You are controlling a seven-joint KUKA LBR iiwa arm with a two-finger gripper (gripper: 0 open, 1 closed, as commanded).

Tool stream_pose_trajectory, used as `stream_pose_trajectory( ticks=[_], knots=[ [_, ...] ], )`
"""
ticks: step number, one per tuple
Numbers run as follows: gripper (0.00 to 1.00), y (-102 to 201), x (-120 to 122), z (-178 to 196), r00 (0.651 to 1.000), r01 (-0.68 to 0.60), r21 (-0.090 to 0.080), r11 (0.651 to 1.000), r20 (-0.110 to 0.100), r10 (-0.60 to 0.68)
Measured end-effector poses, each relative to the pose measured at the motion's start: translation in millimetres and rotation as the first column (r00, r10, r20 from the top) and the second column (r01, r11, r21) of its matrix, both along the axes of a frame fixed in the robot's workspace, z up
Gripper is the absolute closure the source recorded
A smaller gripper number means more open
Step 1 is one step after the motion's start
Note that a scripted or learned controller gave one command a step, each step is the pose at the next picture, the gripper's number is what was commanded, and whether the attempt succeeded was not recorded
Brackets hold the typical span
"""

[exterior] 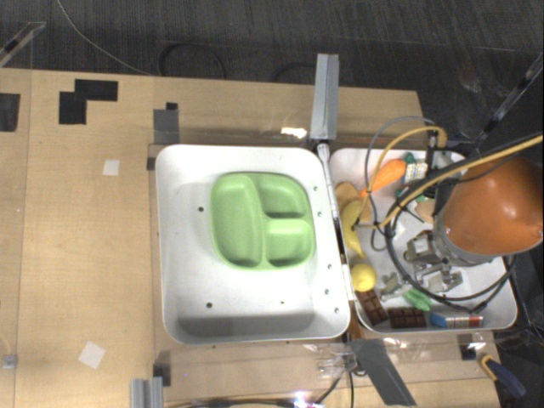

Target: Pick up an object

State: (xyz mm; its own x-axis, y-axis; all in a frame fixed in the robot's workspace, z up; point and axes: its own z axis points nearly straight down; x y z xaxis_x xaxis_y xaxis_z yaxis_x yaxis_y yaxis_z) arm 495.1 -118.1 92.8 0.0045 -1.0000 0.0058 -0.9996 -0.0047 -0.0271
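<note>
Arm: you've got the grey arm [497, 206] reaching in from the right edge, its orange band bulging over the right bin [510, 313]
Gripper: your gripper [429, 266] sits low among the clutter in the lower middle of that bin; cables loop across it, so you cannot tell how it stands
Crowd around it: a green piece [416, 298] just below the metal, brown blocks [399, 316] along the bin's bottom edge, a blue-and-red stick [455, 320] lying flat beside them
Left side of bin: a yellow ball [363, 276] and a banana [350, 228] above it, long axis running up and down the frame
Upper part: a carrot [387, 175], tilted, fat end toward the upper right
Left bin: your left bin [183, 313] carries a green divided tray [261, 219], centre frame, well apart from the gripper
</note>
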Motion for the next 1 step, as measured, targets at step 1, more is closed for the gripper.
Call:
stream_pose_trajectory(
  ticks=[1],
  knots=[
    [0.00,13.5,84.6,-2.0,0.960,-0.280,0.002,0.960,-0.012,0.280]
  ],
)
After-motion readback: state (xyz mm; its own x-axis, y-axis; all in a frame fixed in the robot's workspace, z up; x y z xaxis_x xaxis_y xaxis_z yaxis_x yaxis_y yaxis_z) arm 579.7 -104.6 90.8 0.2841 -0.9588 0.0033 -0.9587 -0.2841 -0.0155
